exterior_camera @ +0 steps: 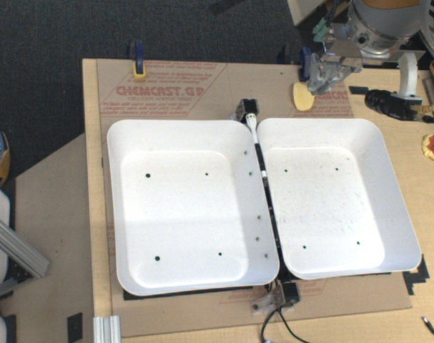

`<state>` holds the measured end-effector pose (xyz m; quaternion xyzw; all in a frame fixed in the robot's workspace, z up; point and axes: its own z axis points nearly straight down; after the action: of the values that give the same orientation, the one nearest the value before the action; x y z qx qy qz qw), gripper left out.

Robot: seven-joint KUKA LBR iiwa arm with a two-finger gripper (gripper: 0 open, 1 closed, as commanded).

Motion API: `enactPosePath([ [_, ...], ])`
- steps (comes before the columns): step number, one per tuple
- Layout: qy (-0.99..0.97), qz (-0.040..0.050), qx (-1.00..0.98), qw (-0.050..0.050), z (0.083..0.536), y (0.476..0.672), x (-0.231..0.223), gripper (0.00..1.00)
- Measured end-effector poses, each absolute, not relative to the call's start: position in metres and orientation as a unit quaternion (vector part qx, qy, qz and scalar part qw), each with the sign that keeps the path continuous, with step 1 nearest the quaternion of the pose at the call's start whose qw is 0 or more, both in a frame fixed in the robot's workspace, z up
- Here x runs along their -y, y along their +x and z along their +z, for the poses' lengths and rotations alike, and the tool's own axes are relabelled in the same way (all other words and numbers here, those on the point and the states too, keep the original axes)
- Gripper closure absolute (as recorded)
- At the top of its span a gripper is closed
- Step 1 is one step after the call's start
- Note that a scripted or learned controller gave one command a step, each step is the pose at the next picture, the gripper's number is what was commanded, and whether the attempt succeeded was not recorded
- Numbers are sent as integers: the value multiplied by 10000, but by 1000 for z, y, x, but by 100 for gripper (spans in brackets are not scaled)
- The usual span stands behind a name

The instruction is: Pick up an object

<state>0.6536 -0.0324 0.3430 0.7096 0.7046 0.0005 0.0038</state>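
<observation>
Left bin [124, 191] and right bin [388, 191] sit side by side on the desk [181, 91]. Pincer [322, 83] hangs beyond the right bin, just beside a yellow object [302, 96] on the desk.

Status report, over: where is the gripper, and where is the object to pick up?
Gripper above the bench, beyond the right white bin. Small pale yellow rounded object on the board beside it, not between the fingers. Nothing in the way.
</observation>
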Motion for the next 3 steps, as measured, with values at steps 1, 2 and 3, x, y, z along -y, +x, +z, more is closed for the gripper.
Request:
enactPosePath([
  [1,7034,-24,-7107,-56,249,664,-88,100],
  [2,7074,31,-7068,29,314,659,-73,100],
  [3,7114,6,-7028,61,370,667,52,100],
])
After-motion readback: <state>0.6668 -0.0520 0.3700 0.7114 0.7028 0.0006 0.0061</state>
